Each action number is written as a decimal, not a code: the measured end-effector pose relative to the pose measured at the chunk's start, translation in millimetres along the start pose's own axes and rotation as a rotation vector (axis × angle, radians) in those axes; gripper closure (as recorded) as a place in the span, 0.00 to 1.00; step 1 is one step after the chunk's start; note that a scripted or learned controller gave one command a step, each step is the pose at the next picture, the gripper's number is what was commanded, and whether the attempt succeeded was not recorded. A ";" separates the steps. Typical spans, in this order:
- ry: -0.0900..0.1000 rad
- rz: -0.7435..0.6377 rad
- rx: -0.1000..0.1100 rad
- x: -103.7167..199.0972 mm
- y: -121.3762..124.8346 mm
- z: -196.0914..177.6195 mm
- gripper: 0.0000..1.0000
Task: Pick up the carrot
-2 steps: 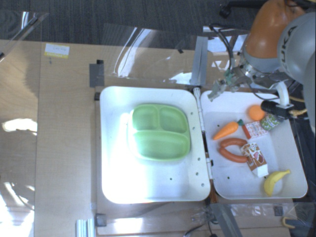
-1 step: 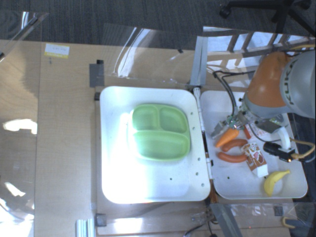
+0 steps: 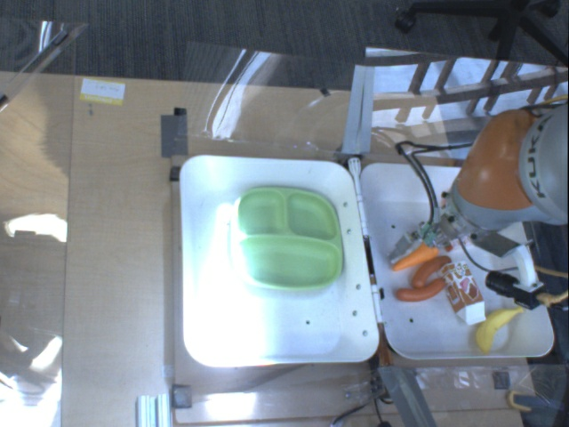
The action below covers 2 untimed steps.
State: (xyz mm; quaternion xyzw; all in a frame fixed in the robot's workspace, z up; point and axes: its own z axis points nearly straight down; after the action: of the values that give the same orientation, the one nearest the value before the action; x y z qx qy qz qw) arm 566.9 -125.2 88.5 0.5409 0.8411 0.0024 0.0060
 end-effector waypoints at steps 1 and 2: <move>-0.007 -0.002 -0.010 -1.0 4.2 -12.8 1.00; 0.003 -0.010 0.003 51.0 29.5 -97.9 1.00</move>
State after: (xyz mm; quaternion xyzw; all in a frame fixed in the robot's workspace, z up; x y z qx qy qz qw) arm 571.4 -66.3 186.3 0.5366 0.8438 0.0021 0.0038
